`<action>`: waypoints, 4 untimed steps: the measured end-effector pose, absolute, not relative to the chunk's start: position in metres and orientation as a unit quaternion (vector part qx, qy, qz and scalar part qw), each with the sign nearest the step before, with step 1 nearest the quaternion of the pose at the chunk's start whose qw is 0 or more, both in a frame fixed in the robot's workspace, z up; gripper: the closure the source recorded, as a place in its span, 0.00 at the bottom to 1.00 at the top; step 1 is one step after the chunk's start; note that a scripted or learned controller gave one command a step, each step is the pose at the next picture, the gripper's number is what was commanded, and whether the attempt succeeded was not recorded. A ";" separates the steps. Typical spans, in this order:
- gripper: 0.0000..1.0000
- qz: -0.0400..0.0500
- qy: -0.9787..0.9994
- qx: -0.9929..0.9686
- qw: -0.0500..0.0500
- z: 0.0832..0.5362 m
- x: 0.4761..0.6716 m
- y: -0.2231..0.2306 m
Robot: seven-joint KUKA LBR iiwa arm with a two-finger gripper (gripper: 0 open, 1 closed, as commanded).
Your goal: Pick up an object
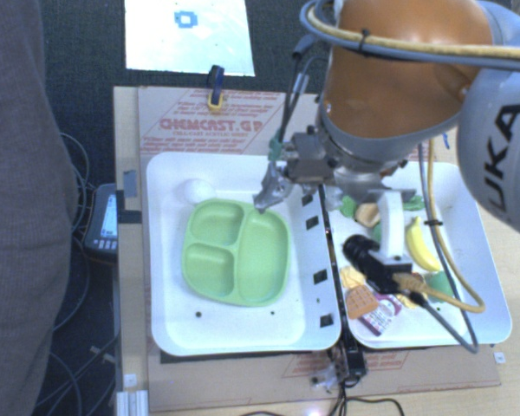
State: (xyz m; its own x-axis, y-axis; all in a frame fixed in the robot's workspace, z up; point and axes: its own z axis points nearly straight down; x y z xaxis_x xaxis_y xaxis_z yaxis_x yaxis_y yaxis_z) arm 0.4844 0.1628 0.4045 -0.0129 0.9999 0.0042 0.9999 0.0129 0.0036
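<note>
My gripper (267, 198) hangs over the left bin (165, 232), its tip just above the far edge of a light green divided tray (238, 250) that lies flat in that bin. A small white ball (197, 189) rests in the bin's far left corner, to the left of the gripper. I see nothing held at the gripper's tip. The big orange and grey wrist covers the far part of the right bin (485, 302).
The right bin holds a yellow banana (420, 245), a green piece (351, 206), a white upright object (390, 224), an orange waffle-like piece (361, 300) and a small red and white packet (381, 316). A ridge (322, 258) divides the two bins.
</note>
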 end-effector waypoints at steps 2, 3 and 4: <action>0.00 0.005 -0.709 -0.705 0.004 0.239 0.484 0.139; 0.00 -0.007 -0.712 -0.702 -0.001 0.342 0.487 0.222; 0.00 0.004 -0.703 -0.711 0.001 0.249 0.486 0.105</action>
State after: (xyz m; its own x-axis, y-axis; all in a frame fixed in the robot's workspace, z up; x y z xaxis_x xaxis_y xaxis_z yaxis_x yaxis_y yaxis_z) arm 0.4862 0.1047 0.2494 0.0104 0.9999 -0.0048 0.9999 -0.0104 -0.0070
